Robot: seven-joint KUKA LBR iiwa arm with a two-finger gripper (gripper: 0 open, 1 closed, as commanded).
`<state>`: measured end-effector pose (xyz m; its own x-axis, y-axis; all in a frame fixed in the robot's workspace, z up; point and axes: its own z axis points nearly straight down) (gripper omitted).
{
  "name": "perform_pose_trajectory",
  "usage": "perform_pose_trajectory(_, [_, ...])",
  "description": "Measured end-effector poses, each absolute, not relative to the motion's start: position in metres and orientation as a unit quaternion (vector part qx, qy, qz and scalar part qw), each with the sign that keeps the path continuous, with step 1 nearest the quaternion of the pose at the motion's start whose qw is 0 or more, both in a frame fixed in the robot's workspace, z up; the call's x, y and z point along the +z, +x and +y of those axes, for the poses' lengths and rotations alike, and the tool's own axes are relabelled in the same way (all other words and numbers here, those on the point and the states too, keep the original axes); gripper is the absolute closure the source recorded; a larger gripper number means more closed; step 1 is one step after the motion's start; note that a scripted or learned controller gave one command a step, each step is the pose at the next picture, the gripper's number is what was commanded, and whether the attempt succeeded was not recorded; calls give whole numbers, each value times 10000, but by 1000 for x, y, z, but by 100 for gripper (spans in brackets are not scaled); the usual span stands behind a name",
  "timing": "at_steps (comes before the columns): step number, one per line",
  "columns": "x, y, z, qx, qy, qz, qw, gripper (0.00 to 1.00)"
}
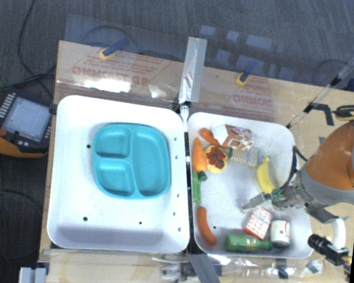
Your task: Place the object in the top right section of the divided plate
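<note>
The blue divided plate (131, 159) lies in the left bin (65, 214), with two small sections on its left and one large section (151, 160) on its right; nothing lies on it. My gripper (260, 200) is low in the right bin (238, 193). It sits just below a yellow banana (264, 175) and just above a small red and white carton (258, 223). I see nothing clearly held in it. The orange band of the arm (334, 165) hangs over the bin's right rim.
The right bin also holds a white can (280, 232), a green bottle (249, 244), a sausage (205, 226), a carrot (199, 156), a green vegetable (197, 186) and printed boxes (238, 139). A metal divider (192, 69) stands behind the bins. A handheld pendant (19, 125) lies at the left.
</note>
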<state>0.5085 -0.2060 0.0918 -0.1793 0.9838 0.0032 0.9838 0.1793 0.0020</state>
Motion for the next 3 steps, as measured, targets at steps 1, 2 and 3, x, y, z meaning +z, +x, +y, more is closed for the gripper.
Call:
perform_pose_trajectory(1, [93,489,-157,-6,-7935,-6086,2,0])
perform_pose_trajectory(2, [100,483,-131,14,-7997,-6004,28,0])
perform_pose_trajectory(3, [90,489,-131,-35,-8692,-4945,-12,0])
